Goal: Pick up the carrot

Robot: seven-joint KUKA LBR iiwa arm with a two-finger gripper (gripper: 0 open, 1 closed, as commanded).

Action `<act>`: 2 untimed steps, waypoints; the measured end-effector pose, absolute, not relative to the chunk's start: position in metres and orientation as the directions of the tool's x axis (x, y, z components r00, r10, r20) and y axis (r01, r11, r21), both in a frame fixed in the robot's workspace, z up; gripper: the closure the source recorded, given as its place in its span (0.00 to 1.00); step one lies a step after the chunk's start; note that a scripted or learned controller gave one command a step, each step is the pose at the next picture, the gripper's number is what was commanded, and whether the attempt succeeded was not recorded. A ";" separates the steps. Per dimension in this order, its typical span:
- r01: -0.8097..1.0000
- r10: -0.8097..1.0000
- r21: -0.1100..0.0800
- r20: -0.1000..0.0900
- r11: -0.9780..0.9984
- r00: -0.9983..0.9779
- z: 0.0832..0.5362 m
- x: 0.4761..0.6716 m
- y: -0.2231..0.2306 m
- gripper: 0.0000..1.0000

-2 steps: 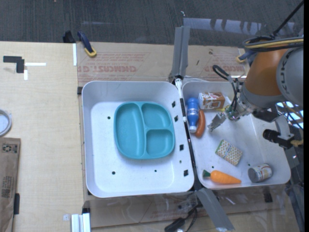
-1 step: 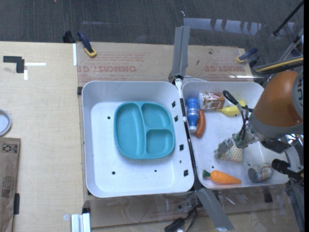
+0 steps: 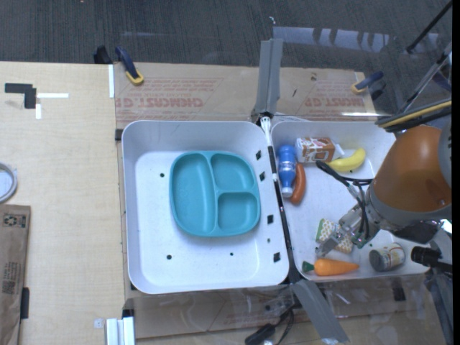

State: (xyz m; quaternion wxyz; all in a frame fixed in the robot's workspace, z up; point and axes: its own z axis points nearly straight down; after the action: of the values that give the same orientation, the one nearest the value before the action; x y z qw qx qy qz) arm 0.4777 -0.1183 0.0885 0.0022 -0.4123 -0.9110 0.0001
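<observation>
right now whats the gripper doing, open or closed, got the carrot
Gripper: open or shut cannot be told; it sits just above the carrot, which lies in the right bin.

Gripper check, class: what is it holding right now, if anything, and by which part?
Nothing. The gripper hangs just above the carrot, which lies on the bin floor, not between its fingers.

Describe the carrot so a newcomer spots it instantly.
Look in the right bin of the two white bins and go to its near edge. The carrot lies there on its side, just below the gripper and left of a small can. It is the only plain orange, tapered thing there.
</observation>
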 end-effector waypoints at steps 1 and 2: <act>0.754 0.754 -0.003 0.007 0.657 -0.657 0.094 0.478 -0.119 1.00; 0.753 0.753 -0.003 0.006 0.658 -0.658 0.094 0.478 -0.119 0.00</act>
State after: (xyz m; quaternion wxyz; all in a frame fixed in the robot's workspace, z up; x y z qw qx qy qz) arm 0.4785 -0.1193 0.0941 0.0036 -0.4137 -0.9104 0.0001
